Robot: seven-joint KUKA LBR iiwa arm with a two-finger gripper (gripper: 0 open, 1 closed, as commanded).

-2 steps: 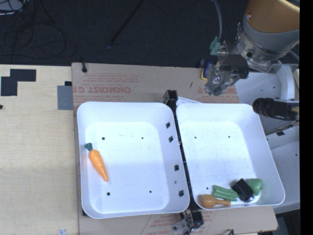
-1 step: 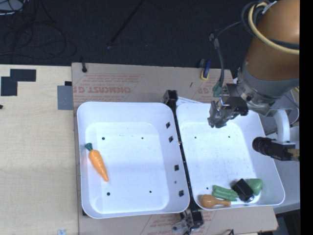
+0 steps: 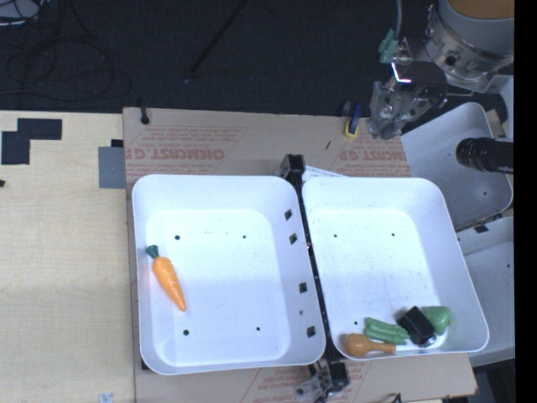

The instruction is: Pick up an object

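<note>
Above the right bin's [image 3: 453, 217] far edge, tool [image 3: 388, 124] raised, holding nothing, finger spread unclear.

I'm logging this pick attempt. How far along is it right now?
Nothing looks done yet: the orange toy carrot with a green top lies in the left white bin, and the tan pear-shaped toy, green pod-like toy, small black block and rounded green toy sit clustered in the right white bin. The gripper hangs above the bench behind the bins. Descent, grasp and lift remain.
</note>
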